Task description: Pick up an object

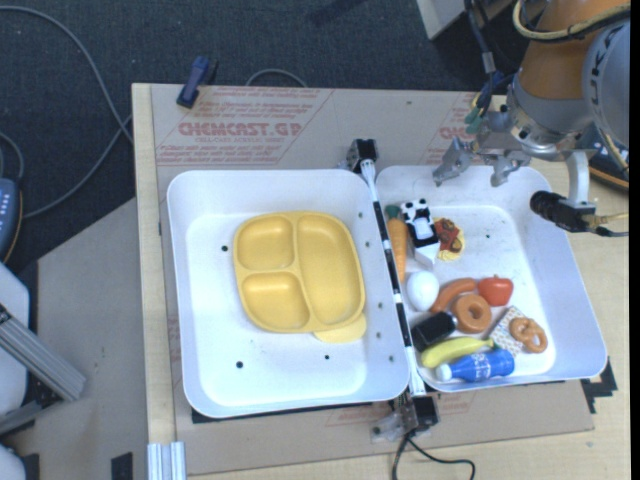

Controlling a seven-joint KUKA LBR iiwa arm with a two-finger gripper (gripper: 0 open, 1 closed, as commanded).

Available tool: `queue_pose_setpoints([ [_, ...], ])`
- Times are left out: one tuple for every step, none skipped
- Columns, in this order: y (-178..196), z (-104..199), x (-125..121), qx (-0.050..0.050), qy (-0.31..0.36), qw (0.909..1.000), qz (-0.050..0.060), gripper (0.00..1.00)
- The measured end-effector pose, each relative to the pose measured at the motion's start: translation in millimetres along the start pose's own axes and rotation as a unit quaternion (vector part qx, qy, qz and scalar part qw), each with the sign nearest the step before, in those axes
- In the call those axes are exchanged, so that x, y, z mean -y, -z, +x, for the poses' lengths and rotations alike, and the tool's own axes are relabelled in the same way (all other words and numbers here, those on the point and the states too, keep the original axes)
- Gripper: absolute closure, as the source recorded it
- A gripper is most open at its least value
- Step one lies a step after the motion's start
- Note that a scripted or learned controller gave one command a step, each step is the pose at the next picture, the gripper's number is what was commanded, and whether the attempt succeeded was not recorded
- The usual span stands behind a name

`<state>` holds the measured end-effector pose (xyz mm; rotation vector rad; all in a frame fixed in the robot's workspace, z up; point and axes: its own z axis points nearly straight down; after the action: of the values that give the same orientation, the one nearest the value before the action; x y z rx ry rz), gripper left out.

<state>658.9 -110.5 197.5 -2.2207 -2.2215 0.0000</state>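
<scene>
My gripper (pixel 472 172) hovers over the far rim of the right bin (pixel 560 268), its two fingers spread apart with nothing between them. Below it in that bin lie a panda toy (pixel 420 222), a carrot (pixel 398 247), a pizza slice (pixel 449 238), a white egg (pixel 422 290), a sausage (pixel 454 292), a red tomato (pixel 495 290), a donut (pixel 472 314), a pretzel (pixel 528 333), a black block (pixel 434 327), a banana (pixel 455 351) and a blue bottle (pixel 480 366). The gripper touches none of them.
The left bin (pixel 200 298) holds a yellow divided plate (pixel 298 271). A black clamp (pixel 362 153) sits where the bins meet at the back. Cardboard lies under both bins, with a blue clip (pixel 195 80) at its far left corner.
</scene>
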Motion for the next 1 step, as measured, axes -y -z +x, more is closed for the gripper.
queue_pose_setpoints([
  [-87.4, -11.5, 36.2, 0.0, 0.0, 1.0, -0.009, 0.0],
])
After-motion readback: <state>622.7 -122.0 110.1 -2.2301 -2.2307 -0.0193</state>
